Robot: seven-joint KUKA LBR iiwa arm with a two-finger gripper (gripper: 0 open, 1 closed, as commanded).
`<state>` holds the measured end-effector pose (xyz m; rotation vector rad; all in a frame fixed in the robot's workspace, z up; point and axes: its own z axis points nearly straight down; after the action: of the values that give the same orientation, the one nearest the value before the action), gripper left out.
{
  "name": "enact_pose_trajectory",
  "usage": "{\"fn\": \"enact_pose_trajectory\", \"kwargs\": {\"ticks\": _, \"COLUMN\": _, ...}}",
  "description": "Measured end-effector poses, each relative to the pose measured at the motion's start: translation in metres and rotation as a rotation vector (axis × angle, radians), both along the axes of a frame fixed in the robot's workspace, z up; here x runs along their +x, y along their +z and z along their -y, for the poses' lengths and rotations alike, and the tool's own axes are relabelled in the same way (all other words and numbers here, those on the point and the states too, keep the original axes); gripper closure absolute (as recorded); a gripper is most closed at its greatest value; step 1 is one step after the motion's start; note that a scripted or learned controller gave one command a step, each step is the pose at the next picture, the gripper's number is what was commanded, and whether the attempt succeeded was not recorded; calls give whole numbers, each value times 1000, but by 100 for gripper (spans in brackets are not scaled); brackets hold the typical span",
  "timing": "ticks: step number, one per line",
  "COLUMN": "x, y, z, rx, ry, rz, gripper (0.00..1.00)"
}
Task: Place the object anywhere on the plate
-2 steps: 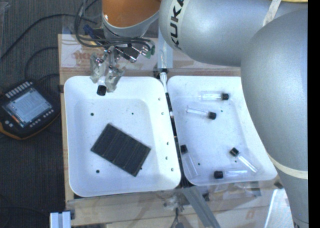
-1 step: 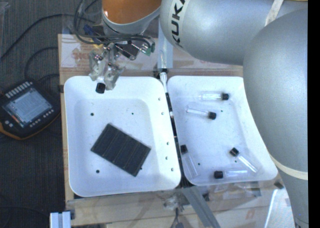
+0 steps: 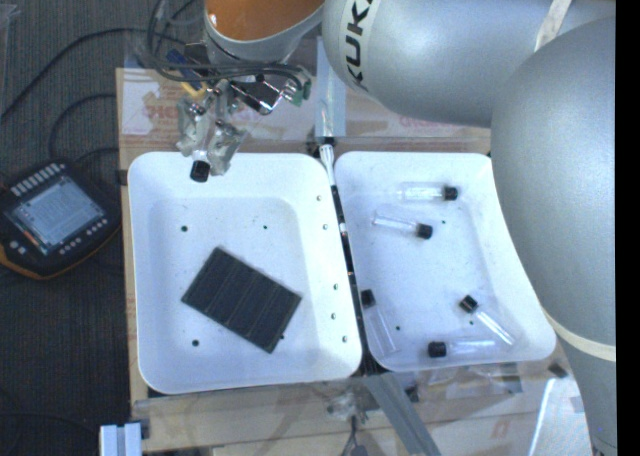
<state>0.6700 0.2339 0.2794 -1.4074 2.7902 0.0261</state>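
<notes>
My gripper [image 3: 209, 147] hangs over the far left corner of the left bin [image 3: 160, 364]. It is shut on a small clear tube, whose black cap [image 3: 199, 172] pokes out just below the fingers. The plate [image 3: 241, 299] is a dark, ribbed rectangle lying flat and slightly turned on the floor of the left bin, towards the near side. The held tube is well above and behind the plate, with a stretch of white bin floor between them.
The right bin [image 3: 520, 244] holds several clear tubes with black caps, such as one [image 3: 428, 191] at the back and one [image 3: 481, 316] near the front right. The arm's large grey body [image 3: 470, 34] spans the upper right. A teach pendant [image 3: 52, 216] lies left of the bench.
</notes>
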Motion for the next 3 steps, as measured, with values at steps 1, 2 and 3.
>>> {"fn": "enact_pose_trajectory", "kwargs": {"ticks": 1, "x": 1, "y": 10, "z": -2, "rx": 9, "ry": -2, "rz": 2, "gripper": 100}}
{"fn": "enact_pose_trajectory", "kwargs": {"ticks": 2, "x": 1, "y": 20, "z": -3, "rx": 17, "ry": -4, "rz": 4, "gripper": 100}}
{"fn": "enact_pose_trajectory", "kwargs": {"ticks": 3, "x": 2, "y": 30, "z": -3, "rx": 25, "ry": -7, "rz": 7, "gripper": 100}}
